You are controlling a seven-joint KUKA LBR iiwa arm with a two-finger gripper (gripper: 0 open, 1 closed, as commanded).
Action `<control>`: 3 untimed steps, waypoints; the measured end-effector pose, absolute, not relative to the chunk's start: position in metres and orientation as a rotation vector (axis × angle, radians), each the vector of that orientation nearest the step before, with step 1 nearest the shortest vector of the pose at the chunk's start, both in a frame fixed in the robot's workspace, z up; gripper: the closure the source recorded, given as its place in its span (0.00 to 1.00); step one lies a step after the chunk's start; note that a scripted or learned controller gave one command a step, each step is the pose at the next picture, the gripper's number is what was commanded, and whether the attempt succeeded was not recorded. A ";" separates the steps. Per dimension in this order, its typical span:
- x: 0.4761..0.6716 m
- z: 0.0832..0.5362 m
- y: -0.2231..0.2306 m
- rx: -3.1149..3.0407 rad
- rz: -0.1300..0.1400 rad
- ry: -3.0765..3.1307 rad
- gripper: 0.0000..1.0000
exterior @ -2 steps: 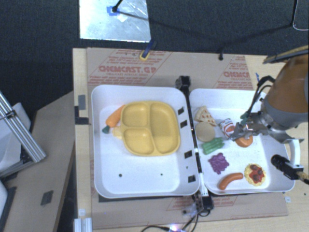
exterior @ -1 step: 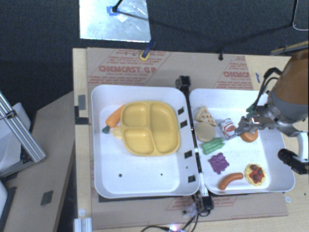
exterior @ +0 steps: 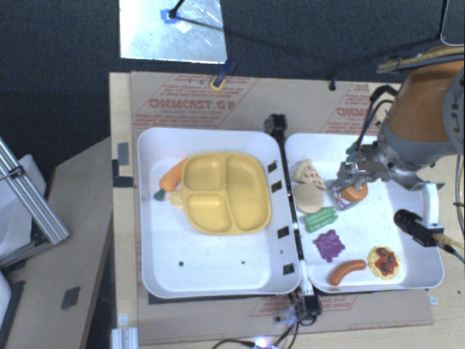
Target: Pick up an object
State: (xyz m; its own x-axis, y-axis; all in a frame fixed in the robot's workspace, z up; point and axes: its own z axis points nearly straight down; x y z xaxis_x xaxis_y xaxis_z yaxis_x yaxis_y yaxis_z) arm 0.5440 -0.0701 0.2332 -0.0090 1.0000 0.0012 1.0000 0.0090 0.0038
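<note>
Arm reaching from right; end effector (exterior: 352, 187) closed on orange toy (exterior: 354, 193) in right bin (exterior: 436, 267).

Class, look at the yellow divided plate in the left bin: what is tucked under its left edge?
A toy carrot pokes out beside the yellow plate, and a pale piece shows below it. How far either reaches under the plate is covered.

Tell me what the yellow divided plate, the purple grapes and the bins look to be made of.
Yellow divided plate: moulded plastic by the look, smooth, with a soft sheen and rounded compartment walls. Purple grapes: probably plastic or rubber toy food, one flat colour, matte. Left bin and right bin: likely thin white plastic, slightly glossy, with rounded rims.
</note>
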 end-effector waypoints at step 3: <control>0.621 0.215 0.032 2.214 0.002 2.228 1.00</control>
